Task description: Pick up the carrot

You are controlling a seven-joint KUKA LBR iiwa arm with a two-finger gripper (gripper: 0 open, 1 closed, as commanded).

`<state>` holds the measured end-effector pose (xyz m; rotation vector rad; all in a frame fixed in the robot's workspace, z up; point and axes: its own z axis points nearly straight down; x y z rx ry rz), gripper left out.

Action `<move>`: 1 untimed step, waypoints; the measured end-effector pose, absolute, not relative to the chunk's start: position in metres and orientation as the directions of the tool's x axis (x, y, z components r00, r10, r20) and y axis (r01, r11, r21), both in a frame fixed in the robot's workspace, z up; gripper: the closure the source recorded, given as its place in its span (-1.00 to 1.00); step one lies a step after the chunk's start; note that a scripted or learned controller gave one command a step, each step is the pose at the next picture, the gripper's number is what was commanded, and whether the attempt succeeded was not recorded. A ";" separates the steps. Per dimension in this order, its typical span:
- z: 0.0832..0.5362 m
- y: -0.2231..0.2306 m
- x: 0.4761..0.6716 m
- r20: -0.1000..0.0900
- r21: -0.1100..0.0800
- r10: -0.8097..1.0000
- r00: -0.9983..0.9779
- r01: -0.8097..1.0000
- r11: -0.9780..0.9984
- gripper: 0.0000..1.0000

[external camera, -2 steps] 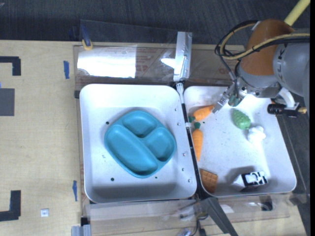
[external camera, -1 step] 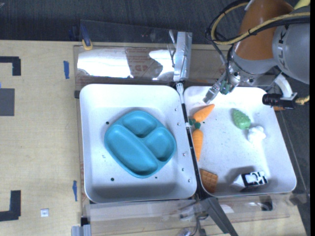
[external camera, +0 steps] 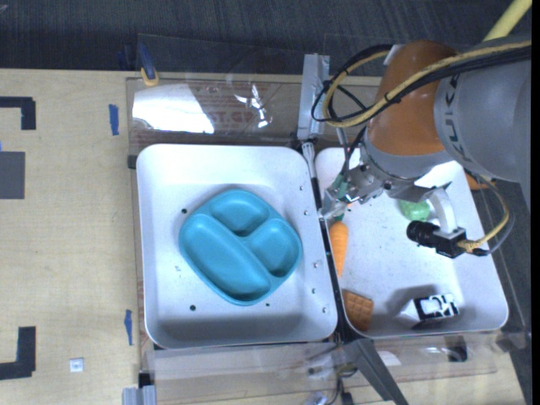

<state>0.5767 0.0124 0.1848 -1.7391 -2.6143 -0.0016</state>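
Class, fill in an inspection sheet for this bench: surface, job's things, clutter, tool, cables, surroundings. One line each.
Surface: two white bins side by side, left bin and right bin, on a pale wooden bench.
Job's things: carrot in the right bin, lying along its left wall.
Clutter: blue divided plate in the left bin; waffle-like piece, a green item and a small black-and-white object in the right bin.
Tool: tool just above the carrot's upper end; finger state unclear.
Cables: black and yellow cables looped over the arm.
Surroundings: blue tape and black marks on the bench.
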 end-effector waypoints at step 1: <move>0.185 0.010 0.577 0.001 -0.001 0.924 -0.384 0.924 0.384 -1.00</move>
